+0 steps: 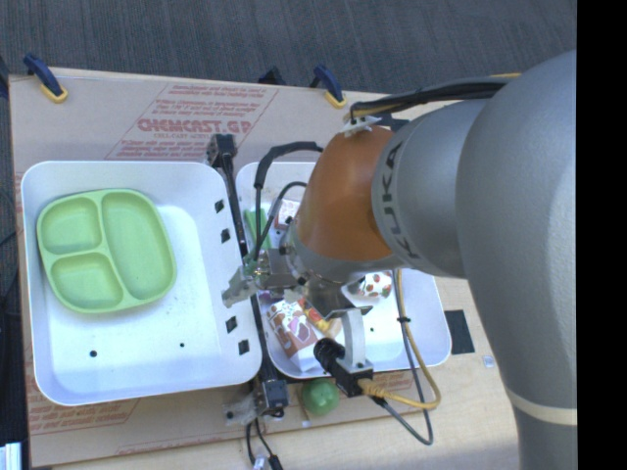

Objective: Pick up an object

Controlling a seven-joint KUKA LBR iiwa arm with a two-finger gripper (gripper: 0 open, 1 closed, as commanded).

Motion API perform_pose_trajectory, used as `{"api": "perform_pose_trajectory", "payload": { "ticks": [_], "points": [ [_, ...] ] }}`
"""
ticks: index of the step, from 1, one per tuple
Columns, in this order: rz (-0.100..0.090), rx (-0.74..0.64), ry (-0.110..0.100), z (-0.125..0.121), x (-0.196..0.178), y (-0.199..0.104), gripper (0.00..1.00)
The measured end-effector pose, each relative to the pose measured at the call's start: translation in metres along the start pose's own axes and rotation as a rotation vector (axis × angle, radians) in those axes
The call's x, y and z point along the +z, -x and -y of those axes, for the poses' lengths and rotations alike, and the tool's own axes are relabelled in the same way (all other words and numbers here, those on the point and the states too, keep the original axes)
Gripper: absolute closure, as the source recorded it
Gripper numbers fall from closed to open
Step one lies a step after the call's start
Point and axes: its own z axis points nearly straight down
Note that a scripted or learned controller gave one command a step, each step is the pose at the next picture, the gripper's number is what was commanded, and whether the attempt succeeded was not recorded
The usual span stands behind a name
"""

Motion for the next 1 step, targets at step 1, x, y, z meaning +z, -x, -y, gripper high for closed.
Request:
{"api": "perform_pose_trajectory", "payload": {
  "ticks": [1],
  "points": [
    [0.001,0.001,0.001,-0.0002,-0.0004,0.0009,0.00]
  ]
}}
